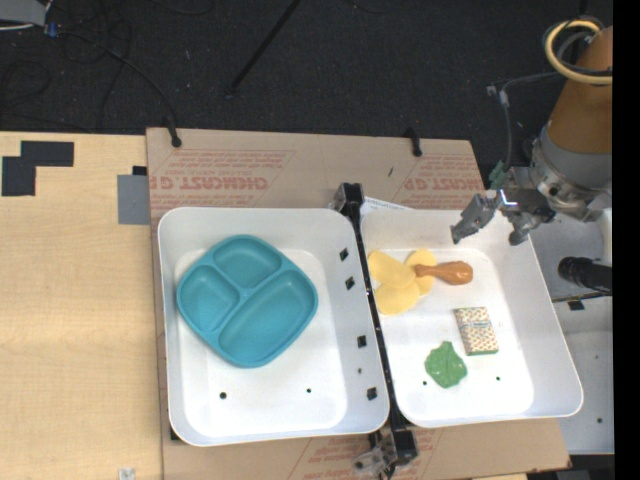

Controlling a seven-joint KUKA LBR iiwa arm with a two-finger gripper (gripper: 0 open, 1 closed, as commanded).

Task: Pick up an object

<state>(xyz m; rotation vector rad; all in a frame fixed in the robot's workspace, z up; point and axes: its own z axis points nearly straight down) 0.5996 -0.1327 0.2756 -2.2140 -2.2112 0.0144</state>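
Camera view has our end effector hovering spread and unladen over the right bin's far edge, so we judge the approach underway, next descending onto the brown drumstick just below.

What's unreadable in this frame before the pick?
- End effector, camera view: small and dark above the right bin's far edge; nothing seen between its fingers.
- Yellow item: partly covered by the orange-brown piece; shape unclear.
- Small packet: print too small to read.
- Green lump: identity unclear.
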